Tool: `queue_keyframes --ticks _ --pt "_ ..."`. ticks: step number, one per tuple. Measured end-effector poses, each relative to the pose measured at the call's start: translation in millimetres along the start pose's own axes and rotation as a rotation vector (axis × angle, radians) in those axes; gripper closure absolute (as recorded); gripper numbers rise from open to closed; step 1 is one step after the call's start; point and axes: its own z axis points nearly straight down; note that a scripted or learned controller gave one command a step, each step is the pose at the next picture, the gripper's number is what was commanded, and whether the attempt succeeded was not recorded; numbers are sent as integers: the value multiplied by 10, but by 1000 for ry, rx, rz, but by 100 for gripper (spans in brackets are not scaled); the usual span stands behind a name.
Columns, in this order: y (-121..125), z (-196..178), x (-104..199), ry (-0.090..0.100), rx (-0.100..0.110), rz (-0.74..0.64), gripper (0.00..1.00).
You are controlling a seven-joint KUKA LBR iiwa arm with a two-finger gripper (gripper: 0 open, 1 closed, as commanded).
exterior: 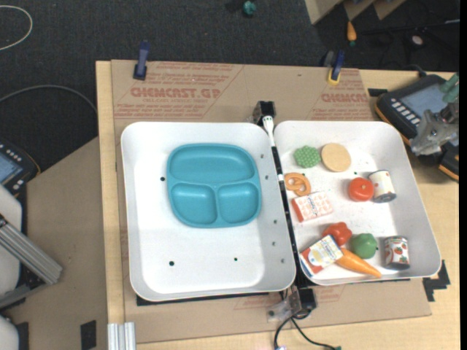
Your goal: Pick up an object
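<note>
The right bin (419,217) holds several toy foods. A green knobbly round (307,156) and a tan disc (336,157) lie at its far side. A pretzel (297,184) and a red-and-white carton (312,208) lie near its left wall. A red tomato (360,189) touches a white can (381,185). At the near side a red pepper (337,234), a green vegetable (364,245), a carrot (357,265), a white packet (322,254) and a small can (396,251) cluster together. A grey metal part that looks like my gripper (436,130) sits at the right edge, outside the bin's far right corner and apart from all of them.
The left bin (146,254) holds a teal divided plate (213,184). A black hand-held controller (408,106) lies on the bench beyond the right bin. Blue and yellow clamps (141,60) grip the board's far edge.
</note>
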Motion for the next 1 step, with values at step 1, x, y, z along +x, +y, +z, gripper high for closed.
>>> queue_keyframes --ticks 1 --pt "5 530 -623 -1 -2 3 100"
